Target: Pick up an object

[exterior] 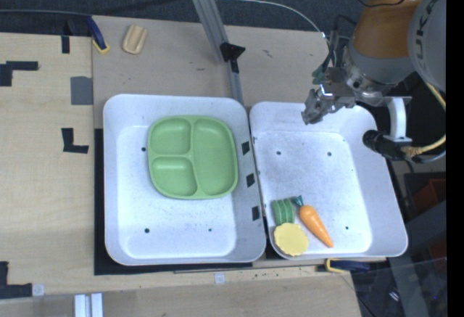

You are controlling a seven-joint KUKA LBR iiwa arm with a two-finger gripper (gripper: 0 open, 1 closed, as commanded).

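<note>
Claw of the grey arm with the orange band is hanging at the 12 o'clock rim of the right shallow white bin; whether it is apart or together, cannot tell, too small and dark. Nothing is showing between its tips.

Small orange plastic carrot with a green top is lying on the right bin floor at about 6 o'clock, tilted, pointed end toward 5 o'clock. Green ridged toy piece is sitting just beside the carrot at its 9 o'clock, touching or nearly so. Flat round yellow toy disc is lying at the carrot's 7 o'clock, against the bin's lower rim. All three are well apart from the claw.

Light green plastic divided plate with three compartments is resting flat in the left shallow white bin, toward 12 o'clock of that bin's floor.

Tan wooden tabletop is carrying both bins. Small beige block is lying on it at 11 o'clock of the left bin. Grey metal rail is slanting down toward the gap between the bins.
</note>
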